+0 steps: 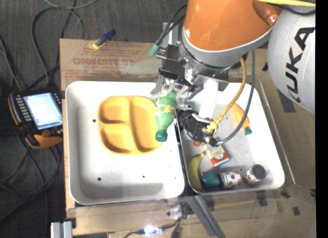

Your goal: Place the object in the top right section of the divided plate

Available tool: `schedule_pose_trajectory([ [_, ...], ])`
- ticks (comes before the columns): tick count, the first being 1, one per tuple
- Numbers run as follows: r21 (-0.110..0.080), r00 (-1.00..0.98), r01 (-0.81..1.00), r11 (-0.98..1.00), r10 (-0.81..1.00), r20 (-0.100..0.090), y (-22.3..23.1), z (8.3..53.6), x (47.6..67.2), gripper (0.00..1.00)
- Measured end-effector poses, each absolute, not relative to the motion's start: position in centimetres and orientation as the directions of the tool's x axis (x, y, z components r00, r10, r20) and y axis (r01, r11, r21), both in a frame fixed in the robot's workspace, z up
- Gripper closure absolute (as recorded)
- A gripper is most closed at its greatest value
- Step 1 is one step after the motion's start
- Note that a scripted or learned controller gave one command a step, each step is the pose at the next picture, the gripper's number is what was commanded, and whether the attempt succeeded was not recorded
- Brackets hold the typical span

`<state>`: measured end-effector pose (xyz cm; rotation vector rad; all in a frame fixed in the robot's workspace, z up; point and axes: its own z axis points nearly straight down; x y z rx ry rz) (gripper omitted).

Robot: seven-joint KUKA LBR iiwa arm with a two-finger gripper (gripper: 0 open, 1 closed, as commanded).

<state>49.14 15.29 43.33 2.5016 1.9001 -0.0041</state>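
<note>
Even, moderately bright light is cast from overhead. Soft shadow is thrown inside the left bin (pixel 82 180) toward six o'clock. Glare is seen on the orange band (pixel 225 11) at one o'clock and on the handheld screen (pixel 43 110) at nine o'clock. Overall sharpness is slightly soft.

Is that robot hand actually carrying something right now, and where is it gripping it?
Yes: the gripper holds a green bottle by its wide upper end, cap hanging down over the yellow divided plate's right edge.

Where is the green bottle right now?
The green bottle hangs under the pincer near the middle of the camera view, cap pointing down. It sits over the right edge of the yellow divided plate, in the left white bin.
</note>
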Motion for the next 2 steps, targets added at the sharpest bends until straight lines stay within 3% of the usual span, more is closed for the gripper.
schedule_pose_trajectory([
  [1, -0.001, 0.275, 0.962, -0.275, 0.962, -0.002, 12.9, 43.3, 48.4, 1.0],
  [2, -0.004, 0.108, 0.994, -0.108, 0.994, -0.003, 19.1, 41.6, 48.3, 1.0],
])
